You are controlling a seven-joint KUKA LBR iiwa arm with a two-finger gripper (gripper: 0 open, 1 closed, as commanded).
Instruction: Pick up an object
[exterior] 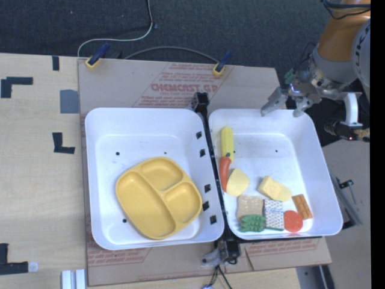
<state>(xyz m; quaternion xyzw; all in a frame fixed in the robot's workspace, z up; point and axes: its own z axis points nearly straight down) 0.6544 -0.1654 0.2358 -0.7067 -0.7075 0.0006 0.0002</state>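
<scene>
Jaws spread, seemingly bare, above right bin (319,155) rim, yellow corn cob (227,142), orange carrot (224,171)

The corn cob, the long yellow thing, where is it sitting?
The corn cob lies in the right bin, along its left wall, just above the carrot.

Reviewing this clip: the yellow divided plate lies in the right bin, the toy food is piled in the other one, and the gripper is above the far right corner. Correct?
Not quite. The camera view shows the yellow divided plate in the left bin, not the right one. The toy food, such as the corn cob and the carrot, lies in the right bin, and the gripper is above that bin's far right corner.
</scene>
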